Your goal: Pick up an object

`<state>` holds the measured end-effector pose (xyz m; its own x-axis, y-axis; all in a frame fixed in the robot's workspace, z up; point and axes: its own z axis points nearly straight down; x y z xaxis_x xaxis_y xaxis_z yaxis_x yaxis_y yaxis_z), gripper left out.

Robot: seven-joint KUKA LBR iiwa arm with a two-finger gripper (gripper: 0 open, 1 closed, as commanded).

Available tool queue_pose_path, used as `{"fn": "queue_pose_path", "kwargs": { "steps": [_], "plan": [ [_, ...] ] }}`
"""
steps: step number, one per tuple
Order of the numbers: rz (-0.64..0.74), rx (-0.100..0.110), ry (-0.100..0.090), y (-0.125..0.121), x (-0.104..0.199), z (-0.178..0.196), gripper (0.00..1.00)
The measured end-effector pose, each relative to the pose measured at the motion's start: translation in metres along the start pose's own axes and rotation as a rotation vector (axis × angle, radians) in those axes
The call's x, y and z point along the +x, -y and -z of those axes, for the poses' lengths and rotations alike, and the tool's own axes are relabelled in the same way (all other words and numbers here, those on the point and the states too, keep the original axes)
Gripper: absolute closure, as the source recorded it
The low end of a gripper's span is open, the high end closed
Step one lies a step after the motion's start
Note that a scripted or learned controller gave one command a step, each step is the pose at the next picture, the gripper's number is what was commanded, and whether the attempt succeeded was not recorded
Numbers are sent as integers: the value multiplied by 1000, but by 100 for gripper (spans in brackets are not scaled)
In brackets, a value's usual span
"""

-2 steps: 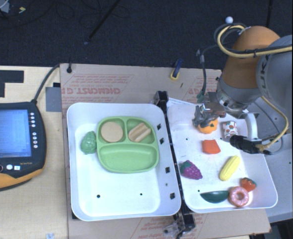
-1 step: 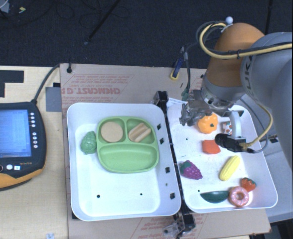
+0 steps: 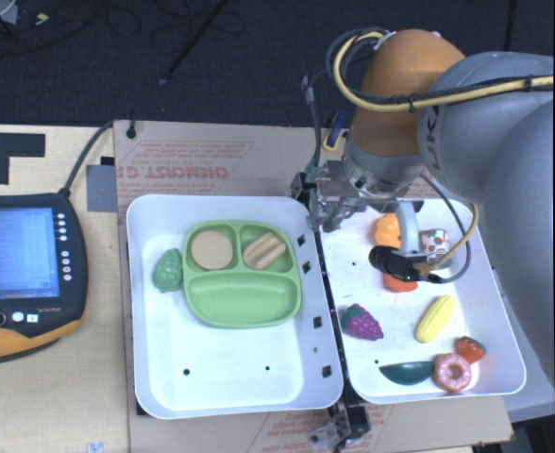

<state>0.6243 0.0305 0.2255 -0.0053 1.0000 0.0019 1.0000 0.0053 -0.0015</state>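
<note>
fingers [image 3: 329, 217]: state cannot be told | glossy yellow corn [image 3: 434, 318] | ring-shaped pink donut [image 3: 452, 373] | bumpy purple grapes [image 3: 361, 322]

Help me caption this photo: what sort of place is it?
Probably a robotics lab bench: a grey arm over two white bins of toy food, with a teach pendant beside them.

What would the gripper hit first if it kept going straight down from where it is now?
Probably the right bin's upper-left floor near the divider, not a toy. The gripper hangs left of the orange toy; depth is hard to judge from this view.
</note>
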Motion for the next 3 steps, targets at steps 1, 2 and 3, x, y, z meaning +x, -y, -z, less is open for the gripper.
{"fn": "queue_pose_path", "kwargs": {
  "steps": [1,2,3],
  "plan": [
    [-2,1,1,-12,24,-6,100],
    [-3,0,1,-11,34,12,100],
    [-4,4,3,-16,33,-7,100]
  ]
}}
